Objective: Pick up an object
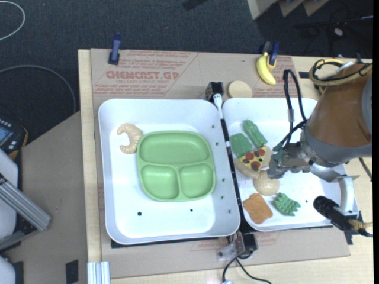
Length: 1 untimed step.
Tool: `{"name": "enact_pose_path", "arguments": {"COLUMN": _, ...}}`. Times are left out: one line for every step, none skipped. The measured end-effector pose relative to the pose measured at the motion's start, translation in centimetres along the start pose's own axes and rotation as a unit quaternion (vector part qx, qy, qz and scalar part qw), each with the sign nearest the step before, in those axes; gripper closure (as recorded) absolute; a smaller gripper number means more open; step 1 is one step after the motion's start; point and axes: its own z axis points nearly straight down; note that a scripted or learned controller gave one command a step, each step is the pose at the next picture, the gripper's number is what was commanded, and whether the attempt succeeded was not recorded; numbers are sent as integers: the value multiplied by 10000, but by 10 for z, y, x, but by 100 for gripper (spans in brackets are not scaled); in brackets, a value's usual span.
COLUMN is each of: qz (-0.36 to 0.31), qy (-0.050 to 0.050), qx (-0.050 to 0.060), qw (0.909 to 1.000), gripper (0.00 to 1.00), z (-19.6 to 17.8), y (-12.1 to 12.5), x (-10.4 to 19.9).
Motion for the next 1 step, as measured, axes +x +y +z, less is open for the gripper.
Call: {"name": "enact_pose_path", "arguments": {"qz": 2, "qy": -3, "qx": -11, "qw": 10000, "gripper": 100, "z": -10, "y": 1, "x": 0}}
